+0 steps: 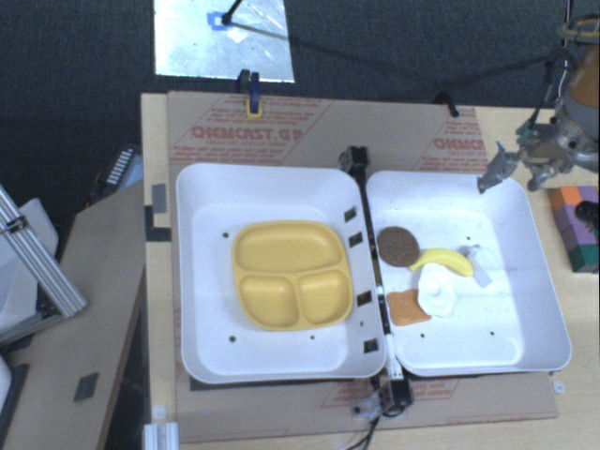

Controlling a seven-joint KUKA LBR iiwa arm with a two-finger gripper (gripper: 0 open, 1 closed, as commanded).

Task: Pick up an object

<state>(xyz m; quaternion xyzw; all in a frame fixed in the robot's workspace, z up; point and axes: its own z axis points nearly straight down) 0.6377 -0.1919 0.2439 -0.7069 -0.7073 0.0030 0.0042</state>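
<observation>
The right bin (525, 345) holds a brown round cookie (398, 245), a yellow banana (444, 261), a white lumpy object (436, 292) and an orange flat piece (405, 307), all clustered near its left wall. A small pale item (476, 266) lies just right of the banana. My gripper (517, 174) hangs over the bin's far right corner, well away from the cluster. It is open, with nothing between its fingers.
The left bin (202, 345) holds a yellow three-compartment plate (286, 273). Coloured blocks (581, 228) sit on the bench right of the right bin. A black hinge strip (367, 270) runs between the bins. A shiny sheet (223, 28) lies beyond the bench.
</observation>
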